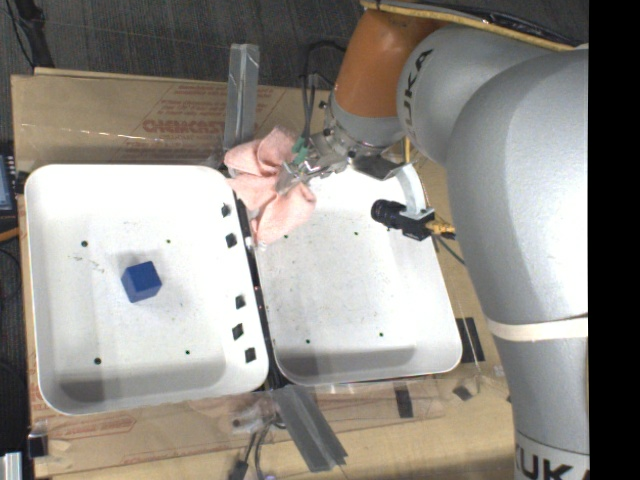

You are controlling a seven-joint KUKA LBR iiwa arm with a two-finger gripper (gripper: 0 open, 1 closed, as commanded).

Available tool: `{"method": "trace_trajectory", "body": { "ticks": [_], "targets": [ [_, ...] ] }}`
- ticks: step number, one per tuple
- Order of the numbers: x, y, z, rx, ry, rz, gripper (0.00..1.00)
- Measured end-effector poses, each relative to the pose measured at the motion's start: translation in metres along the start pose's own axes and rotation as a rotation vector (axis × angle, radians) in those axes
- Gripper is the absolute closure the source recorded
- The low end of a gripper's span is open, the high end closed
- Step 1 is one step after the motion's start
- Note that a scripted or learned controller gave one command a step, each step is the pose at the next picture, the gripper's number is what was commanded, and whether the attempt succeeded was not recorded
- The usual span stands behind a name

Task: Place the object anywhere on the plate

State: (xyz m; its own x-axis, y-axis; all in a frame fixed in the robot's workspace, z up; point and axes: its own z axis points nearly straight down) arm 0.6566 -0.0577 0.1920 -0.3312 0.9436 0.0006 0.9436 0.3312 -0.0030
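A crumpled pink cloth (266, 180) lies over the far left corner of the right bin (350, 298), draped partly onto the divider between the bins. My gripper (305, 164) sits at the cloth's right edge, low against it, with the orange band and grey wrist just behind. Cloth folds bunch up around the fingertips. A small blue cube (141, 280) rests on the floor of the left bin (130, 368), left of centre, far from the gripper.
The big grey arm body covers the right side of the view and overhangs the right bin's far right corner. A black cable fitting (398, 217) juts over that bin's right wall. Cardboard lies under both bins.
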Motion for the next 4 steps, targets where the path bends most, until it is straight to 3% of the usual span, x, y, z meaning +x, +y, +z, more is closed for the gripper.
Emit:
{"method": "trace_trajectory", "body": {
  "ticks": [1,3,4],
  "targets": [
    [0.001,0.000,-0.039,0.000,0.000,-0.009,1.00],
    [0.111,0.024,-0.025,0.001,0.000,-0.816,1.00],
    [0.162,0.040,-0.039,-0.002,-0.003,-1.219,1.00]
  ]
}}
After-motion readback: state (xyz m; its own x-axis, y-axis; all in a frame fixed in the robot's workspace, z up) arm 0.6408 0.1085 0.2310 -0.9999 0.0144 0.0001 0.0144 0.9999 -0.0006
